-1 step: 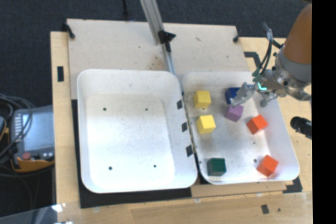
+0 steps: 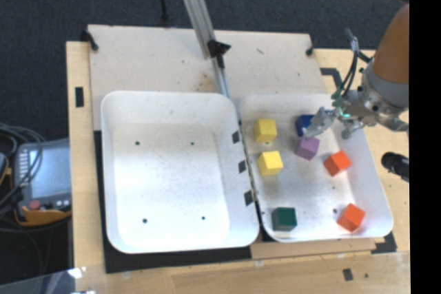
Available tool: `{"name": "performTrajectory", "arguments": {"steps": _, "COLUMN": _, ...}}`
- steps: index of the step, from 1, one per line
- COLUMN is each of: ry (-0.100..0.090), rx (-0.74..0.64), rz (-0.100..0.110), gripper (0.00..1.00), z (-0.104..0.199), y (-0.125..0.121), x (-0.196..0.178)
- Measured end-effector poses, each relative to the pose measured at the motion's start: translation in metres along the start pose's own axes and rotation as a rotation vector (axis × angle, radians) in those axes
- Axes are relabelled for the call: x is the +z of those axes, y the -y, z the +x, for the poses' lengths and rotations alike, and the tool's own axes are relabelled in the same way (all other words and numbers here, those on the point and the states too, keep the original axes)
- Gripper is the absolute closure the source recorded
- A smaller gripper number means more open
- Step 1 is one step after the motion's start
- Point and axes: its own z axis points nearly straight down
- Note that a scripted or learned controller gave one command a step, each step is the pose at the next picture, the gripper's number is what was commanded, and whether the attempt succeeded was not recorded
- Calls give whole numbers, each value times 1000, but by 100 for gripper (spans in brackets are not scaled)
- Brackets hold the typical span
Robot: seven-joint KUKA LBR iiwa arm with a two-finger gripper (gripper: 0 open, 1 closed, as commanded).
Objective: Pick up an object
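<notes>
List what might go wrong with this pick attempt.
1. The gripper sits right where the blue block and purple block lie close together; closing could nudge one aside instead of gripping it.
2. Both blocks lie near the right bin's far wall, so a pushed block may jam there.

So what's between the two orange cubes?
Nothing: in the camera view the stretch from the upper orange cube to the lower orange cube is bare bin floor.

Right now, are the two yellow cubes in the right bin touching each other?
Apart. The camera view shows a strip of white bin floor between the upper yellow cube and the lower yellow cube.
</notes>
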Motion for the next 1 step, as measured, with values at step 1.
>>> {"name": "performTrajectory", "arguments": {"steps": 1, "ry": 2, "rx": 3, "rz": 7, "gripper": 0, "z": 1, "y": 5, "x": 61}}
